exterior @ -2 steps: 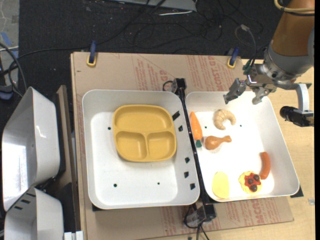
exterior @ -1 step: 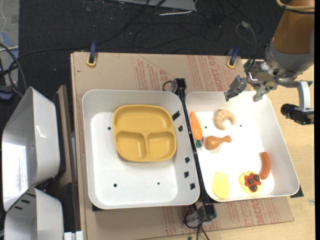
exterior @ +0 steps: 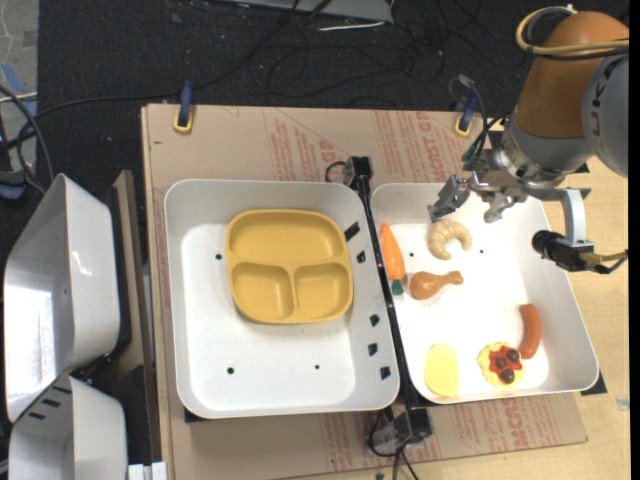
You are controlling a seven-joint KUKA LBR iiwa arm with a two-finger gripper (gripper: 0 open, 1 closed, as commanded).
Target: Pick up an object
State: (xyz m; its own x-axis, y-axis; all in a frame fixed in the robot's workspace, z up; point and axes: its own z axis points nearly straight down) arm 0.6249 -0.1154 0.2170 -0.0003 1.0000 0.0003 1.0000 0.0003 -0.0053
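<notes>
Red print on the cardboard under the bins is mirrored; it may read "MACRON", too faint to be sure. The gripper point(exterior: 470, 200) hangs spread open, holding nothing, its fingers just above the pale curved croissant point(exterior: 450, 236) at 12 o'clock in the right bin point(exterior: 572, 298). Near it lie a carrot point(exterior: 392, 252), drumstick point(exterior: 435, 283) and sausage point(exterior: 529, 330). A glossy yellow three-part tray point(exterior: 289, 265) sits in the left bin point(exterior: 195, 298).

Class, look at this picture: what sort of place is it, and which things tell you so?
Probably a robotics lab test bench. A robot arm reaches over two white bins, toy food such as a carrot lies in one, and loose cables run behind.
</notes>
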